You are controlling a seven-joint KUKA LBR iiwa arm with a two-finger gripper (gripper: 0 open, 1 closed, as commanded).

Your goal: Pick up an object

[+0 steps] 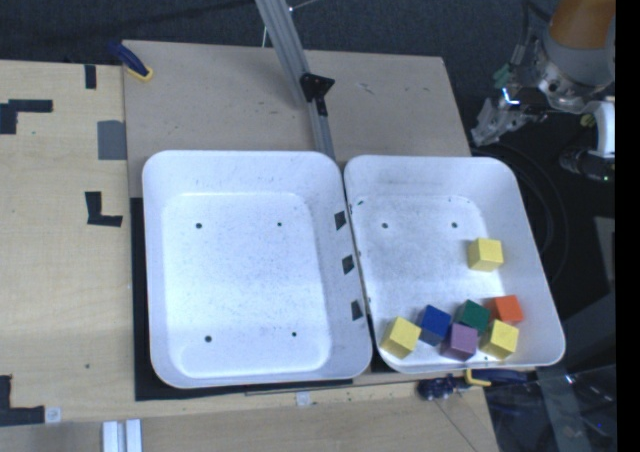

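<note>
Beyond the far right corner of the right bin (520,202), the gripper (497,120) hung off the bench; whether it was spread or closed I could not tell, and nothing showed in it. Inside that bin, a lone yellow cube (485,254) sat apart from the clustered blocks (460,328) along the near wall, judged the soundest target: descend squarely over it.

Tan wooden bench (250,90) is sitting left of and below the end effector (497,118), which is hanging off the bench's right edge. Two white bins are lying directly on it, over a black mat (140,380): right bin (420,180) nearer the end effector, left bin (240,270) farther away. Black tape marks (95,208) and a grey patch (112,138) are sitting far left. A blue-yellow clip (130,60) is lying at the far upper left corner.
</note>
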